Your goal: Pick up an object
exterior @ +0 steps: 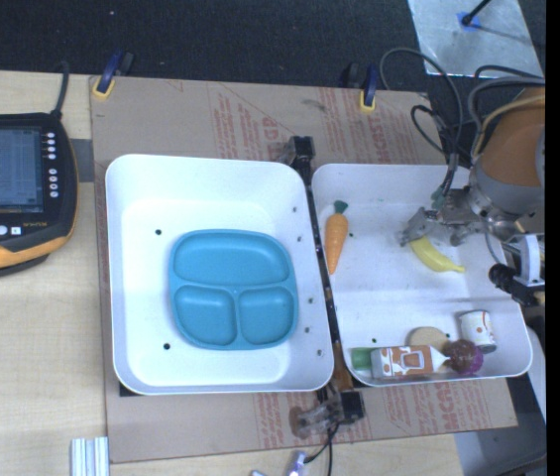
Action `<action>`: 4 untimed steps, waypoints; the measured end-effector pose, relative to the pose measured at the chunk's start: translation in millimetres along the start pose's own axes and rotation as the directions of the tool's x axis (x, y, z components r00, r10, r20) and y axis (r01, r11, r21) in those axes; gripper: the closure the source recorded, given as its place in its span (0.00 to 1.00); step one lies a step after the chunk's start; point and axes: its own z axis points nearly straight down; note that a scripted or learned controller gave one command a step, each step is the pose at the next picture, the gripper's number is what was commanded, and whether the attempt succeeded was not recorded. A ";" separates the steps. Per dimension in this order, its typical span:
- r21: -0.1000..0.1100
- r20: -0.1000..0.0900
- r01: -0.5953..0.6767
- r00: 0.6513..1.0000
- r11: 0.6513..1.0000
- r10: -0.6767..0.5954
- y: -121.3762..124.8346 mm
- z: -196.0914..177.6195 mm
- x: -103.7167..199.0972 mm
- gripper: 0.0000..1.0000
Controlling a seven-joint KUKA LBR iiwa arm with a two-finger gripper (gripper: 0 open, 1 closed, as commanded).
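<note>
My gripper was down in the right bin, near its far right side. Its fingers were spread apart, and nothing sat between them. A yellow banana lay just under and beside my fingertips. I could not tell if I was touching it.

A carrot lay by the left wall of the same bin, well apart from my gripper. Along the near edge of that bin lay a small carton on its side. A round tan cookie was just behind it, a purple ball was at its right end, and a little white cup stood near the corner.

The left bin held a blue plate with three parts. It sat flat in the middle.

Both bins rested on a brown board. A black and orange tablet lay on the bench to the left.
</note>
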 end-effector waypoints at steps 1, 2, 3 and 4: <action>0.001 -0.001 0.000 1.000 1.000 0.000 -0.2 -0.2 1.4 0.00; -0.003 0.001 0.001 1.000 1.000 -0.001 4.0 -0.6 -0.6 0.00; -0.003 0.002 0.001 1.000 1.000 -0.001 4.1 -11.2 -1.6 1.00; -0.001 -0.001 0.003 1.000 1.000 -0.003 46.1 -2.0 62.8 1.00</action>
